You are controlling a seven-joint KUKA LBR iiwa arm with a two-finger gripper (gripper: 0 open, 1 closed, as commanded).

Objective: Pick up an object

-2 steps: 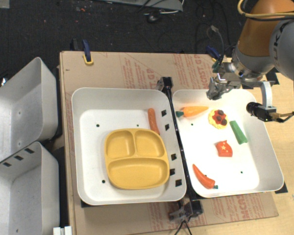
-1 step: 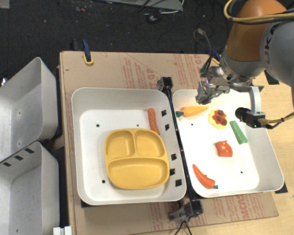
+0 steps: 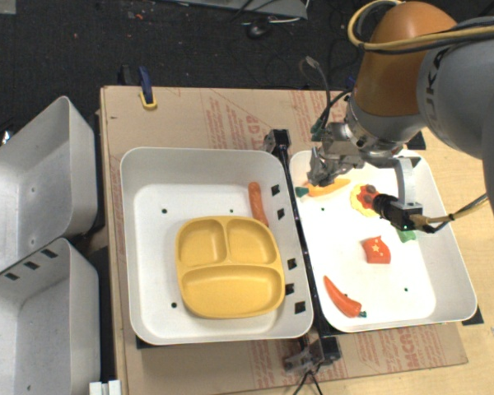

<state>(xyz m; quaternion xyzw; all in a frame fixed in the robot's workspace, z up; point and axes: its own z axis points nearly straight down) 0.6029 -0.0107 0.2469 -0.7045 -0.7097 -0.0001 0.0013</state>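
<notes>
Camera view: gripper (image 3: 323, 174) down in right bin (image 3: 445, 295) over the orange piece (image 3: 327, 188) at its far-left corner — approach step, I can't tell its state — next, close and lift.

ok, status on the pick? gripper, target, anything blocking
Gripper low at far-left corner of right bin, over the orange-yellow piece; grasp not confirmed. Red pepper and red piece lie loose in that bin. Nothing blocking.

bins (image 3: 140, 220): smooth white plastic | divided tray (image 3: 229, 267): matt yellow plastic | bench board (image 3: 222, 113): printed cardboard (at 12 o'clock) | arm band (image 3: 399, 52): glossy orange
</notes>
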